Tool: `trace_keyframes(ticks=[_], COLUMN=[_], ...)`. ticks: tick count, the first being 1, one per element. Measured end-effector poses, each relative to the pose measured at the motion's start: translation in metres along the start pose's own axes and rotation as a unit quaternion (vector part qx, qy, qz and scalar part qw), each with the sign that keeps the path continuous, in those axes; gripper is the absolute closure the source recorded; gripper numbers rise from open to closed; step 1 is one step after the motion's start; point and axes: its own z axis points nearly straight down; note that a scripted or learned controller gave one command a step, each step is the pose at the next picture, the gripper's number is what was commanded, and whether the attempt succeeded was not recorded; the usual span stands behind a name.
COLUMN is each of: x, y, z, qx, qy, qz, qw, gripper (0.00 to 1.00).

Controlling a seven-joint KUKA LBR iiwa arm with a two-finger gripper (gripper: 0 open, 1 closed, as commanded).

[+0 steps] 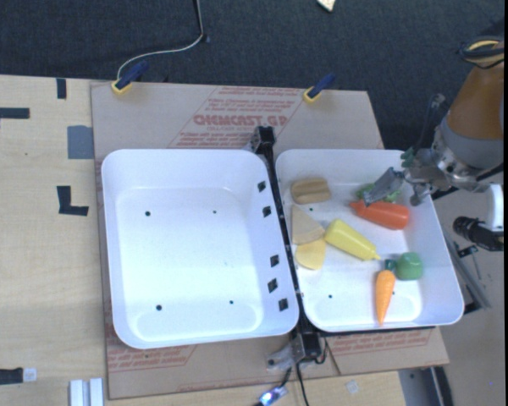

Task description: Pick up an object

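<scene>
Place: I read it as a robotics lab.
Evidence: clamped cardboard sheet (237, 121) under two white bins (186, 163), toy food (349, 238), trailing cable (182, 45), tape-marked benchtop (34, 227).

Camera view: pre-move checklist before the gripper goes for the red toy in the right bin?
1. Gripper placed over the target: ok, it sits just above the red toy vegetable, at its upper left end.
2. Finger state: cannot tell from this angle.
3. Object already held: not ok, nothing shows between the fingers.
4. Room around the target: ok, the yellow toy lies to its lower left with a gap between them.
5. Other items out of the way: ok, the toy carrot and the green piece lie nearer the front of the right bin.
6. Target seated on the bin floor: ok, it lies flat.
</scene>
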Motion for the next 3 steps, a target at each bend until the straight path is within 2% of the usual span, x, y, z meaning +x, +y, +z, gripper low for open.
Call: trace_keyframes(ticks=[1,2,3], x=[0.018,0.080,0.082], y=[-0.010,0.049,0.083], z=[0.095,0.120,0.120], qx=[-0.011,-0.003,-0.001], qy=[-0.003,0.000,0.000], qz=[0.000,-0.004,-0.001], qw=[0.9999,1.0000,1.0000], gripper=[0.00,0.00,0.00])
